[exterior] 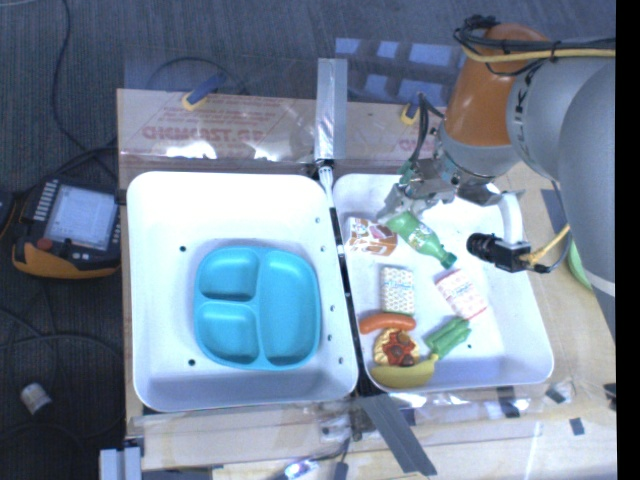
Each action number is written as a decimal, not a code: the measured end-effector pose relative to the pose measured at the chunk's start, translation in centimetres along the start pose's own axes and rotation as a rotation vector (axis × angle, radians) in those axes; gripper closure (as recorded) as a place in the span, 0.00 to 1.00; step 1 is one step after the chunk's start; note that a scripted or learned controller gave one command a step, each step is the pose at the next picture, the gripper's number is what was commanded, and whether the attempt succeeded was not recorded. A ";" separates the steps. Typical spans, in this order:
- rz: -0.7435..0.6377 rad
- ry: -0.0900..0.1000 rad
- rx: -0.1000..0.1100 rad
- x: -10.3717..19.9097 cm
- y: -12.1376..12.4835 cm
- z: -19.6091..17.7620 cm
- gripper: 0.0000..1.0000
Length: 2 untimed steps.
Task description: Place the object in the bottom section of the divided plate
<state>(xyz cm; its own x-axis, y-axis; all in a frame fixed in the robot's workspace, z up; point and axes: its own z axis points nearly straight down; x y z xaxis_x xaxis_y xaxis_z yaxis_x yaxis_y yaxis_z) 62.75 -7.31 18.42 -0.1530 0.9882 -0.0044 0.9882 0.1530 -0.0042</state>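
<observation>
A blue divided plate (255, 306) lies in the left bin (160, 193), with two small sections on its left and one long section on its right; nothing rests on it. My gripper (407, 198) hangs over the back left part of the right bin (520, 313), just above the top end of a green bottle (426, 240) and beside an orange-and-white snack packet (368, 236). I see nothing held in the gripper.
The right bin also holds a checkered packet (397, 288), a white-and-pink packet (460, 293), a sausage (386, 321), a pizza slice (395, 347), a banana (405, 373) and a green vegetable (447, 336). A black part on a yellow cable (495, 250) hangs by the arm.
</observation>
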 end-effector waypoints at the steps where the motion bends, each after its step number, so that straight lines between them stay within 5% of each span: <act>1: -0.053 0.003 -0.001 6.6 -1.6 0.1 1.00; 2: -0.391 0.006 -0.003 13.5 -4.7 -2.0 1.00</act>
<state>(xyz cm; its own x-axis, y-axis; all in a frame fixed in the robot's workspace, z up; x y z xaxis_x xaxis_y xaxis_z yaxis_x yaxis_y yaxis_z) 56.03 5.32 20.33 -0.5179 0.8554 0.0024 0.8554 0.5179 -0.0016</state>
